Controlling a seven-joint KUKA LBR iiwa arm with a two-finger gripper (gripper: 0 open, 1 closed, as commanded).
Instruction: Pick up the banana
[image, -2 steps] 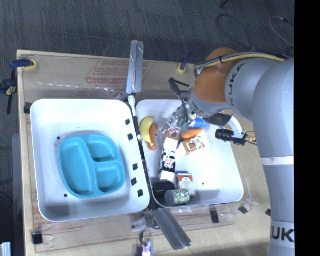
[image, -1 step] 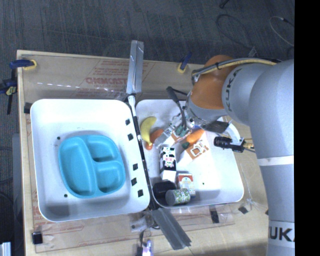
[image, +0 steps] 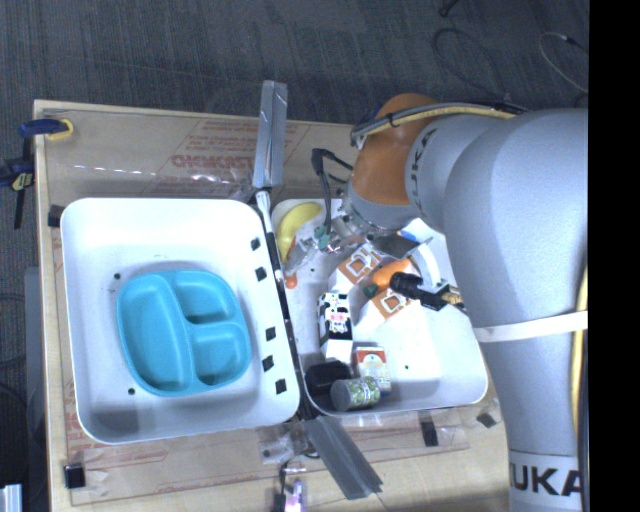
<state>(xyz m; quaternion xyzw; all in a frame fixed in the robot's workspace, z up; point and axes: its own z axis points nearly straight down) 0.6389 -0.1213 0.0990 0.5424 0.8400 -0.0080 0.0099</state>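
We find the banana (image: 290, 222) at the far left corner of the right bin (image: 462, 385), tucked against the wall it shares with the left bin (image: 90, 225), where a blue divided tray (image: 185, 330) lies. The gripper (image: 328, 238) sits just beside the fruit on its right, low in the bin — whether it is open or closed on anything we cannot tell, since the wrist hides it. We judge the banana light, soft and easily bruised, with a smooth curved skin that may slip. A gentle hold across its middle looks safest — though the bin walls crowd the approach.
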